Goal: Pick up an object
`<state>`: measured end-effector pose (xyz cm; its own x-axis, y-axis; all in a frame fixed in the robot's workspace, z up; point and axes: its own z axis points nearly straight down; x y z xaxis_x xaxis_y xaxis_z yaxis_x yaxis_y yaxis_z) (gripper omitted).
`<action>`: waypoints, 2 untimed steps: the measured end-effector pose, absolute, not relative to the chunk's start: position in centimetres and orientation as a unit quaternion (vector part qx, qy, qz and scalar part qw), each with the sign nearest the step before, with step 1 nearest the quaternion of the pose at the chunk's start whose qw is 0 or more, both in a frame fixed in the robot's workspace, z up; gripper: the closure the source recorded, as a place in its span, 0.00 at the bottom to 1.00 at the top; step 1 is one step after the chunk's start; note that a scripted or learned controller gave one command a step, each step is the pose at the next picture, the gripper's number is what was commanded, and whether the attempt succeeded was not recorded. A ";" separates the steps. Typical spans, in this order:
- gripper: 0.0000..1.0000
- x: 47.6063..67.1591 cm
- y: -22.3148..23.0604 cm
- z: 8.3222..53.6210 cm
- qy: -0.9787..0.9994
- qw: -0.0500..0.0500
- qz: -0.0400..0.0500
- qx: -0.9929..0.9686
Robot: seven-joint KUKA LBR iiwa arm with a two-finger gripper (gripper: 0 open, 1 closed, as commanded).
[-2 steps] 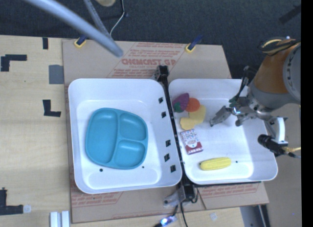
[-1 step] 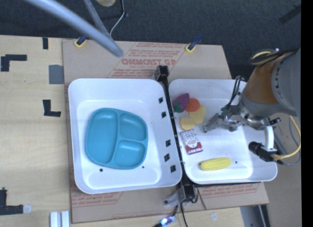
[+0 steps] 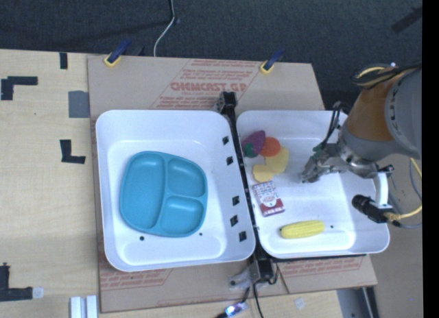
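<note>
The hand hovers in the right bin, right of a cluster of toy foods, purple, orange and yellow. Whether it is wide or narrow, I cannot tell. A yellow corn cob lies below it, near a small red-and-white packet.

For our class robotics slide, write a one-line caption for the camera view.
Claw hovers in the right bin near toy corn, a carton and plastic fruit; blue tray left.

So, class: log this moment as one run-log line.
gripper: low in right bin, nothing seen held | corn: front, untouched | blue tray: left bin
</note>
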<state>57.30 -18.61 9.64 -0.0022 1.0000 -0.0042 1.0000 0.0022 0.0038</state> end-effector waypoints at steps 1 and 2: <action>1.00 57.7 -19.5 14.7 0.707 0.002 0.000 0.707; 1.00 58.2 -19.5 20.9 0.708 0.002 0.001 0.706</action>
<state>58.23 -19.54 20.92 -0.0019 1.0000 -0.0017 1.0000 0.0019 0.0041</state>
